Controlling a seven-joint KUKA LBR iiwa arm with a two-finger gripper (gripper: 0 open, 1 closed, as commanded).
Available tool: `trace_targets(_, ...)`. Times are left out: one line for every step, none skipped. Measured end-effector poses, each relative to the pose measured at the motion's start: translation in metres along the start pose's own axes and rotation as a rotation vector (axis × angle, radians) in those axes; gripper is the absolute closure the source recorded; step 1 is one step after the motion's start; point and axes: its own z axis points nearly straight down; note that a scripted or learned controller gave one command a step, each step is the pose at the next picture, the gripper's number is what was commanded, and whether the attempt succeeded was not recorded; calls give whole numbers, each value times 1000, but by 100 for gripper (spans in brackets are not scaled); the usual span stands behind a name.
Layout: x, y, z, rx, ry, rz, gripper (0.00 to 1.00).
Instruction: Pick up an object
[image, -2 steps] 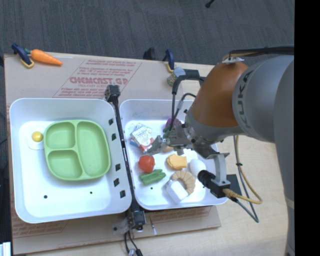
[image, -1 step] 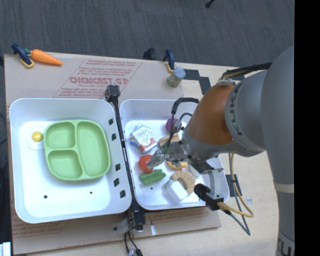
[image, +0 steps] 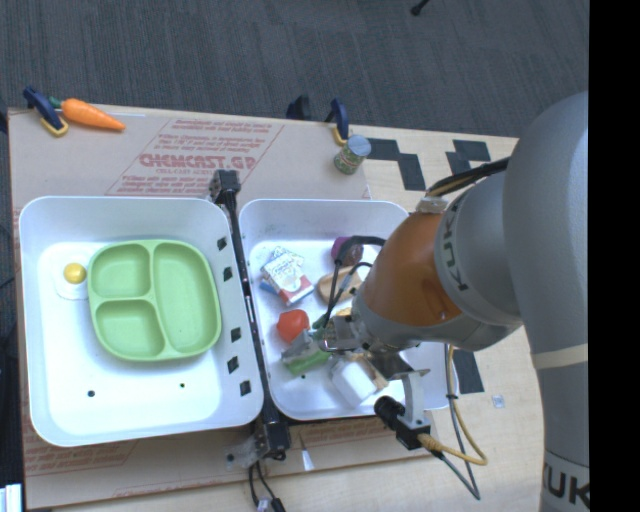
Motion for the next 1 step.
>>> trace_targets(1,3,-11,-5,0,-7,100)
